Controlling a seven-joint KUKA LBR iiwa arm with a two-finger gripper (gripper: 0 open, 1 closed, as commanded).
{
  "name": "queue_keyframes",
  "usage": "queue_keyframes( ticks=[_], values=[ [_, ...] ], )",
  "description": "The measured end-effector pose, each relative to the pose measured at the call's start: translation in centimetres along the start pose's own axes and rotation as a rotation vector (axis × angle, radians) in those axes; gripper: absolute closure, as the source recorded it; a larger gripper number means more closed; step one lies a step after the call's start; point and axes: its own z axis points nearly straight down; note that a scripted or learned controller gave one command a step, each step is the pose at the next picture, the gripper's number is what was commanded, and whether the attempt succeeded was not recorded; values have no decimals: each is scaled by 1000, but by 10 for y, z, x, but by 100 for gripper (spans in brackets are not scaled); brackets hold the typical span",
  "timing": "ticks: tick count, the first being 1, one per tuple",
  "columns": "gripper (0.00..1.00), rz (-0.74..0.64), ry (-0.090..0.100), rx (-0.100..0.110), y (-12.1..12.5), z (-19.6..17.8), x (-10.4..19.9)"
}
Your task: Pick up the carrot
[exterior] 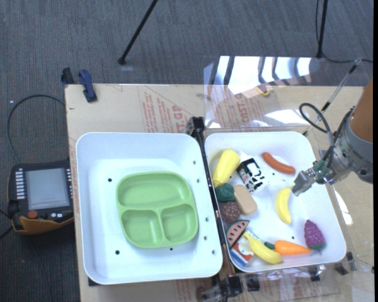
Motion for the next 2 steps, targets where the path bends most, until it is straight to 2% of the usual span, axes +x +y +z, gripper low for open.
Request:
queue_keyframes(
  ticks=[1, 2],
  values=[
    [0, -3, 1, 1, 0, 0, 1],
    [0, 106, 14, 16, -18, 216, -31]
  ],
)
